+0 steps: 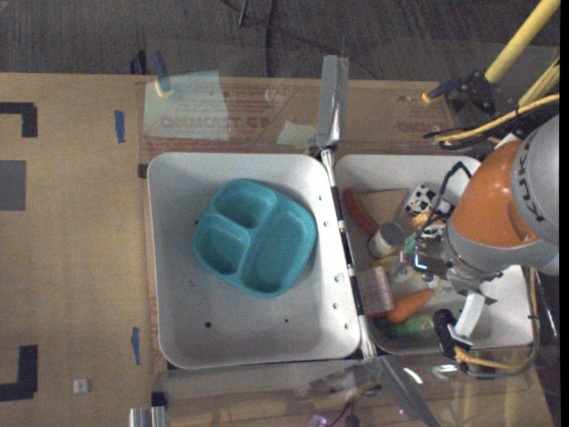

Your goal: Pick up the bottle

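In the right bin, a small pale bottle with a grey cap lies near the left wall. My gripper hangs low over the bin's middle, just right of the bottle and slightly nearer the camera, under the orange wrist band. Its tip is very close to the bottle, but I cannot make out whether they touch. The arm hides the bin's right part.
Around the bottle lie a red sausage, a brownish can, a carrot and a green item. A black-and-white patterned piece sits at the back. The left bin holds a teal divided plate.
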`<state>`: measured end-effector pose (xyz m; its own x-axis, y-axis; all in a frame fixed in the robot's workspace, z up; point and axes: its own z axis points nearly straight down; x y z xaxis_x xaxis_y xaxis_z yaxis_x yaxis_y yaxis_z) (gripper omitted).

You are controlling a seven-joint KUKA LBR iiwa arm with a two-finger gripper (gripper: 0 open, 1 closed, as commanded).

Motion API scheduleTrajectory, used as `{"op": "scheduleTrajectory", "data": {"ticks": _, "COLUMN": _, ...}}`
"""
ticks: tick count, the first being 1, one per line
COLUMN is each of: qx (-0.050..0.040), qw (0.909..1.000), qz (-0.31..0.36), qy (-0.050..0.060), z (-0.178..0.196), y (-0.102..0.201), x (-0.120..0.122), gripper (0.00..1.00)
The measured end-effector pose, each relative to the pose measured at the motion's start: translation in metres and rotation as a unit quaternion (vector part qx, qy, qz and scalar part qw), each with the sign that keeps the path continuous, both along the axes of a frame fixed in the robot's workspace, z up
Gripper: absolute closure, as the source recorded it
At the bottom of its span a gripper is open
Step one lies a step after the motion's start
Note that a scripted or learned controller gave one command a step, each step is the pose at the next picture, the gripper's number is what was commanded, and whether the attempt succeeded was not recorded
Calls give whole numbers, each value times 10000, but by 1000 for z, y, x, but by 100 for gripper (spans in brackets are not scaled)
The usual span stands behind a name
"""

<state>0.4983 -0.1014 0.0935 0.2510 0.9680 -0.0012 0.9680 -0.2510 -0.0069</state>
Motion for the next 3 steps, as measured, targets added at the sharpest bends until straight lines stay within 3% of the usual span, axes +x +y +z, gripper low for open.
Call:
{"op": "scheduleTrajectory", "data": {"ticks": 1, "qx": -18, "qw": 9966, "qz": -819, "qy": -88, "z": -5, "y": -89, "x": -4, "gripper": 0}}
{"op": "scheduleTrajectory", "data": {"ticks": 2, "qx": -43, "qw": 9971, "qz": -747, "qy": -93, "z": -5, "y": -46, "x": -16, "gripper": 0}}
{"op": "scheduleTrajectory", "data": {"ticks": 3, "qx": -57, "qw": 9970, "qz": -772, "qy": -67, "z": 2, "y": -48, "x": -18, "gripper": 100}}
